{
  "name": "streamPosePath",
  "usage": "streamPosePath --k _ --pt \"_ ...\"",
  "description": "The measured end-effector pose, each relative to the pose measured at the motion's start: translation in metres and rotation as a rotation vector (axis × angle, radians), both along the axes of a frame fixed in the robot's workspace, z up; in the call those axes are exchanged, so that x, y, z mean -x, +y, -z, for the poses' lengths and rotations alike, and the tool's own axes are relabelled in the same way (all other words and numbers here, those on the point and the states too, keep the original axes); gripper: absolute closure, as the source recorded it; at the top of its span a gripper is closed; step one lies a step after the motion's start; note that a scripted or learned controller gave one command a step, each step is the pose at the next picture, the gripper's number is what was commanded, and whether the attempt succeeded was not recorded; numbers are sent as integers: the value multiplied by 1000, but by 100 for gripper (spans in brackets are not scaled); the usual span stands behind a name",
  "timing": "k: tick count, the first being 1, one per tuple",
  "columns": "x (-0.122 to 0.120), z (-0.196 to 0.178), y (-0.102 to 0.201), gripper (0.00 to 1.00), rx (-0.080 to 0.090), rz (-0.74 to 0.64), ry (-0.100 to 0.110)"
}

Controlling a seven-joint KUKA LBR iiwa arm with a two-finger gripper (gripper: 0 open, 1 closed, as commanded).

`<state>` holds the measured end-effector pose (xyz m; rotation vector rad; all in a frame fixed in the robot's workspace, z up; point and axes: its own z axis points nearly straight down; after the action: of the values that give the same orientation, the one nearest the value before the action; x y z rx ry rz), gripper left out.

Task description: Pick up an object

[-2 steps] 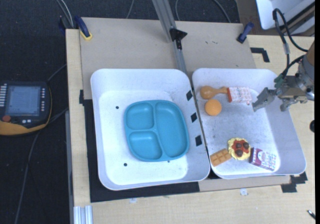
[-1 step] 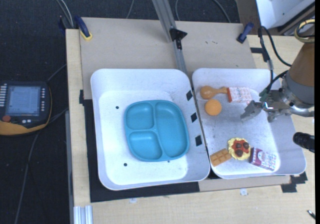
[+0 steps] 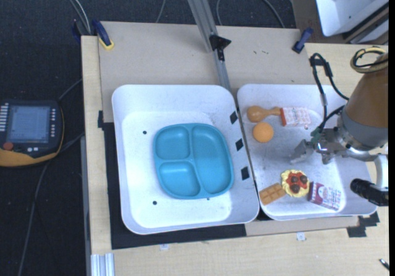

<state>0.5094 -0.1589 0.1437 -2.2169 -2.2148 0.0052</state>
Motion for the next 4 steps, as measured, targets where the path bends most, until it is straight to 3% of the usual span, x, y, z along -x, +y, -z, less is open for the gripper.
streamPosePath --k 1,2,4 --pt "1 53 1 0 0 -1 -1" --pt "-1 39 1 100 2 -1 -8" --pt "-10 -85 11 100 5 -4 -16"
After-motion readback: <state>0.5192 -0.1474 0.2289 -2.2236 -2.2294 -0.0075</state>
